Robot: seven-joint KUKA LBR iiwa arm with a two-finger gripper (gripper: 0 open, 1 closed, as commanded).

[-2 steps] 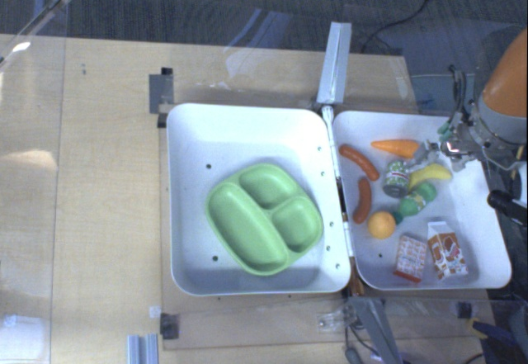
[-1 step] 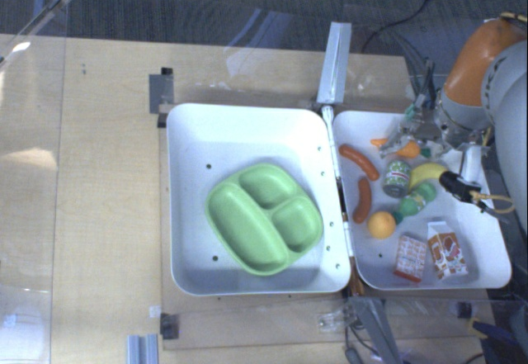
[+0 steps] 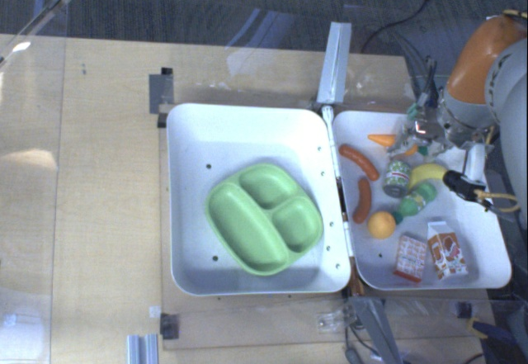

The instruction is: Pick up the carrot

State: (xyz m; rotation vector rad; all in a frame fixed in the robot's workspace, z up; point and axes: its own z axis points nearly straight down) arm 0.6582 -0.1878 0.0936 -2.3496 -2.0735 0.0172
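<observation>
The carrot (image 3: 382, 139) is a small orange wedge lying at the back of the right bin (image 3: 487, 271), its tip pointing left. My gripper (image 3: 415, 134) hangs low over the bin just to the right of the carrot's thick end, at or very near it. I cannot make out whether it touches the carrot. The grey arm with its orange band (image 3: 478, 65) comes in from the right behind it.
The right bin also holds two sausages (image 3: 359, 160) (image 3: 362, 199), a can (image 3: 396, 178), a yellow fruit (image 3: 426, 174), a green bottle (image 3: 415, 201), an orange (image 3: 381, 224) and two small cartons (image 3: 411, 257) (image 3: 446, 253). A green divided plate (image 3: 264, 216) lies in the left bin (image 3: 190, 131).
</observation>
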